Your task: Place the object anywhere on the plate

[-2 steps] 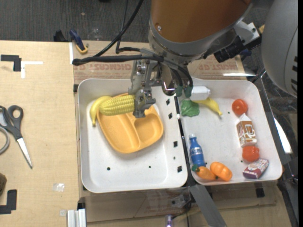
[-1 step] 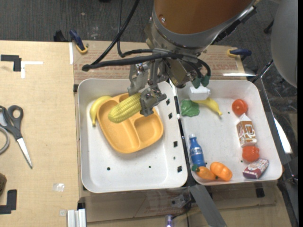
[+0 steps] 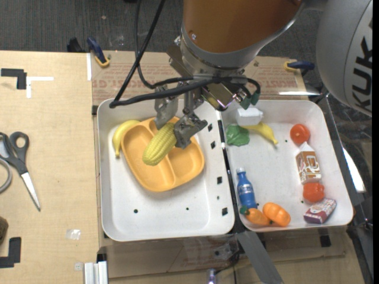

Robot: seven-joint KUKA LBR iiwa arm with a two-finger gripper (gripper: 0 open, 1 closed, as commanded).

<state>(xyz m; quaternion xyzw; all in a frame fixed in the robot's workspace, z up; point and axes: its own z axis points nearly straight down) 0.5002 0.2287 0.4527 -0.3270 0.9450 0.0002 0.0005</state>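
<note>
Camera view — jaws (image 3: 176,125) clamp yellow, bumpy corn cob (image 3: 159,147) over orange plate (image 3: 177,173).

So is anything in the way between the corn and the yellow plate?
Nothing visible is. The corn sits between the fingers of the gripper, right over the plate in the left bin. A banana lies by the plate's far-left rim, off to the side.

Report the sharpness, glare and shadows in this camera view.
Camera view: the arm's orange band looms close and soft; the corn, plate and scissors are fairly sharp; lighting is even, shadows faint, with mild glare on the left bin's rim.
</note>
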